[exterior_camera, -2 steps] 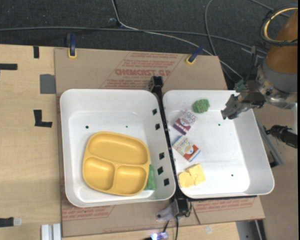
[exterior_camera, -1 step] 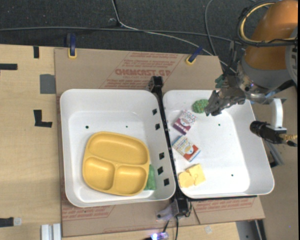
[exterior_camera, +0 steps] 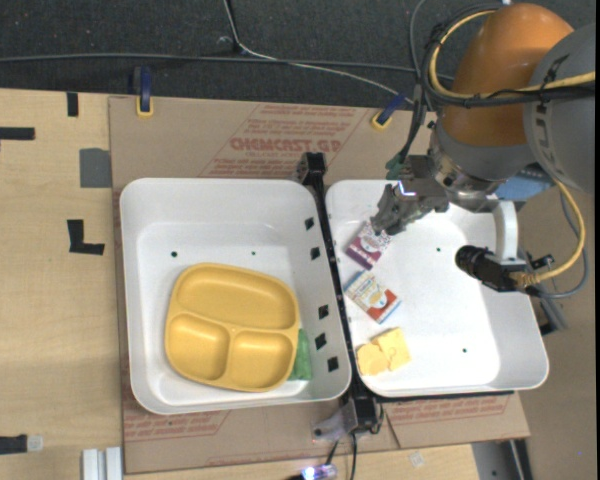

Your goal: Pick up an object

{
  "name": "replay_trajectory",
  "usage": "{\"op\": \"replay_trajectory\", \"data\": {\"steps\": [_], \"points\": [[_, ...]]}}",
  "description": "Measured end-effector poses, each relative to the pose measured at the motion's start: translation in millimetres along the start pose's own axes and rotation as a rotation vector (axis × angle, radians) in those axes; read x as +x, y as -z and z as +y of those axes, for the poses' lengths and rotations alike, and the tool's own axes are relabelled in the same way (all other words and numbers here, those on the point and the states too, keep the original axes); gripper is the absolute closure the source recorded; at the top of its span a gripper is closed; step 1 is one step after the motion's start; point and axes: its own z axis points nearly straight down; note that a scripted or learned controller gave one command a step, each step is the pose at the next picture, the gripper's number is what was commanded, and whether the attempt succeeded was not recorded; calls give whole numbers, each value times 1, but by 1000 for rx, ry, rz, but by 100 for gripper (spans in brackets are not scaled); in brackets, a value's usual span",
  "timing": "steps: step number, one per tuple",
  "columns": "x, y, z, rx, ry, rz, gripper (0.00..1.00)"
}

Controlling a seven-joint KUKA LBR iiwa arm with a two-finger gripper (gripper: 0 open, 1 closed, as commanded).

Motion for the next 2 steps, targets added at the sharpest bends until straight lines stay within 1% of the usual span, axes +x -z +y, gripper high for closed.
{"op": "replay_trajectory", "data": {"steps": [1, 2], "points": [[46, -26, 14, 2, -1, 0, 100], [96, -29, 26, 0, 0, 0, 100]]}}
